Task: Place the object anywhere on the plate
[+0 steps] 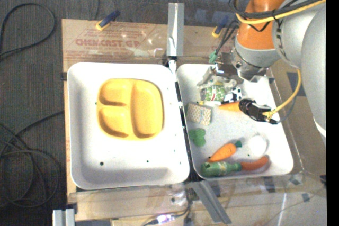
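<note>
Grey arm (304, 24), orange band, yellow and black cables.

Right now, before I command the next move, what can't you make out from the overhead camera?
- Gripper in the right white bin: the wrist's bulk hides its fingers' state.
- Green-and-white packet beneath it: partly covered, identity unclear.
- Small green lump: too small to identify.
- Yellow divided plate: fully visible.

I count two white bins (79, 166) on the tabletop, one under my pincer (220, 79) and one beyond it. The far bin holds one yellow plate (131, 108). Below my pincer lie two carrots (223, 151), one white egg (258, 144), one green bottle (220, 168), one sausage (255, 163) and one green leafy piece (198, 137).
</note>
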`<move>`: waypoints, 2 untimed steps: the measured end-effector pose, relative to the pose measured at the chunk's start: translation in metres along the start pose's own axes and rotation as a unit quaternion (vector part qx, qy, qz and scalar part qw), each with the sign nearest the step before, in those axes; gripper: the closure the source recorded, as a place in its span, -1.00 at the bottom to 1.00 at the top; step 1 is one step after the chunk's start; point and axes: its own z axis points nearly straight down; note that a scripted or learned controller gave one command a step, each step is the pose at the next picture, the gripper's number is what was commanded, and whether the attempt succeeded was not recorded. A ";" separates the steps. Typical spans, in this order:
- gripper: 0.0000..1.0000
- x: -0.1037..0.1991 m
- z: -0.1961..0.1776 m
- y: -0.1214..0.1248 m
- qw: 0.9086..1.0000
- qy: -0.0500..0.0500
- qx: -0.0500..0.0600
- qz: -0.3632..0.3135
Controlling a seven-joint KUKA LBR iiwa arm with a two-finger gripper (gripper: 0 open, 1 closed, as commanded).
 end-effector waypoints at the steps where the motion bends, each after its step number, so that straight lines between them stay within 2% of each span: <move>1: 1.00 -0.020 0.050 0.003 0.999 0.001 0.001 -0.034; 2: 1.00 0.067 0.028 -0.004 0.998 0.002 0.000 -0.058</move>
